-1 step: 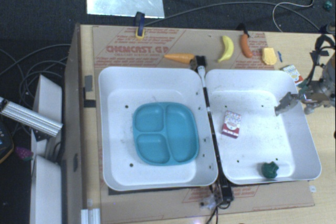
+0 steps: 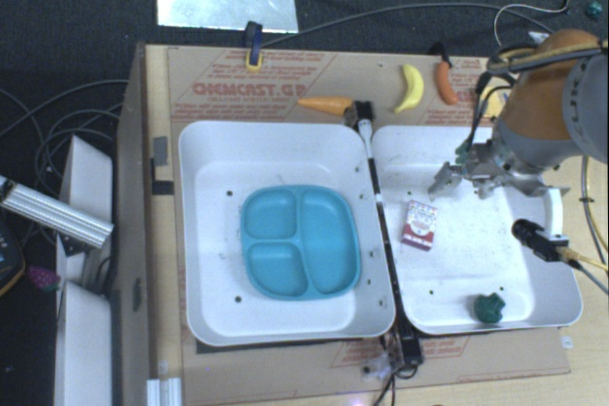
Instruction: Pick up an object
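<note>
- A green toy point(image 2: 490, 307) lay at the near edge of the right bin point(image 2: 561, 299), and a small card point(image 2: 420, 225) lay near the middle; both were untouched.
- The left bin point(image 2: 205, 204) held a blue plate point(image 2: 300, 241).
- The gripper point(image 2: 468, 176) hung over the right bin's far part, fingers spread wide with nothing between them, so I judged the pick not yet done.
- A banana point(image 2: 411, 87) rested on the worktop point(image 2: 285, 76) beyond.
</note>
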Motion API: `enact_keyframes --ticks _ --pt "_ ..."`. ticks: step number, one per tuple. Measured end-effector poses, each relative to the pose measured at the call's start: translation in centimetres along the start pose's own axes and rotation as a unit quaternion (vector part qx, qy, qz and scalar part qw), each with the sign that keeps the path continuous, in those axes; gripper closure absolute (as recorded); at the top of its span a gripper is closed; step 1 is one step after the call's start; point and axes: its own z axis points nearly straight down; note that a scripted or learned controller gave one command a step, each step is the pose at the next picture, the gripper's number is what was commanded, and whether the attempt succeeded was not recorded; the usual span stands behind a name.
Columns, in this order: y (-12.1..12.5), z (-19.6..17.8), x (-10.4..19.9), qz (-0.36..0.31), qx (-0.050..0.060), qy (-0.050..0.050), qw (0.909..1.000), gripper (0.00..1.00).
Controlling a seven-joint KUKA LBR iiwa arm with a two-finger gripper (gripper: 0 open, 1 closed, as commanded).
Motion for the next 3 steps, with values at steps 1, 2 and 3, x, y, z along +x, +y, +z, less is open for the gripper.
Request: enact_keyframes --ticks 1,2,3 --pt "6.4 -0.3 -8.3 0.002 -0.003 -0.002 1.0000 0.00" --pt "1.1 1.2 -3.6 0.001 -0.001 0.000 1.0000 0.00" --pt "7.8 5.7 3.2 0.000 -0.002 0.000 1.0000 0.00"
